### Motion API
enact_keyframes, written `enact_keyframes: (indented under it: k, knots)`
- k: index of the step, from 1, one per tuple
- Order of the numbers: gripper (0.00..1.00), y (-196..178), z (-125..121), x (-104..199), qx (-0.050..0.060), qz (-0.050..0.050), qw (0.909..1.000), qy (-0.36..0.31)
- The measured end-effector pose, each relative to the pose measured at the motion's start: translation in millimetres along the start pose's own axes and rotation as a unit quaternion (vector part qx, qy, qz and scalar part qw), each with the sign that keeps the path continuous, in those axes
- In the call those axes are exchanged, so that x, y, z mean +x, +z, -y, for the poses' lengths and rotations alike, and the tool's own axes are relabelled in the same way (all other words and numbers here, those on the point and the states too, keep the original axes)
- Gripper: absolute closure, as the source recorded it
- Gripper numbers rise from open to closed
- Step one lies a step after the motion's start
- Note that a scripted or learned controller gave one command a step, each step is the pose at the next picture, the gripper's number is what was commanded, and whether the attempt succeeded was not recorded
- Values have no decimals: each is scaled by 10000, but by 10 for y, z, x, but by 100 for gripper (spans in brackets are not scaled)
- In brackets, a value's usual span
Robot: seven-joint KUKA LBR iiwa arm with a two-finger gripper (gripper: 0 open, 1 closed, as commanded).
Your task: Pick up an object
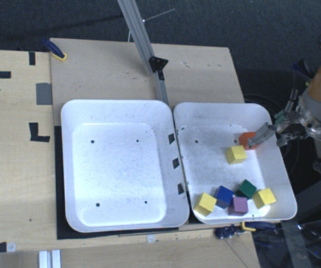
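Blocks (235, 197) in right bin (205, 216) — left bin (71, 149) beside.

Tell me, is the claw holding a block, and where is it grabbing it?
Cannot be told. The claw sits right at an orange block in the right bin, hiding any grip.

**No readable text in view**

You find no words, numbers, brands or labels that can be read here. The black shapes on the bench (15, 149) at the left are plain tape marks, not letters. The small dark tabs along the rims of the two white bins (171, 149) are too small to tell whether they carry any print.
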State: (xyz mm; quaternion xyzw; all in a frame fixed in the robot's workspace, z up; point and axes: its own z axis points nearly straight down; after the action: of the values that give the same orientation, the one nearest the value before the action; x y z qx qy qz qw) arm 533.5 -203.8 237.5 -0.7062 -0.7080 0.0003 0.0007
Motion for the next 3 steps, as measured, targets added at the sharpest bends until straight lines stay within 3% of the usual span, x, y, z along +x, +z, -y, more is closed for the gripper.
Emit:
enact_keyframes:
  k: [1,3]
  knots:
    - [0,0,0,-1,0,-1,10000,2]
    - [0,1106,71,-26,33,-6,10000,7]
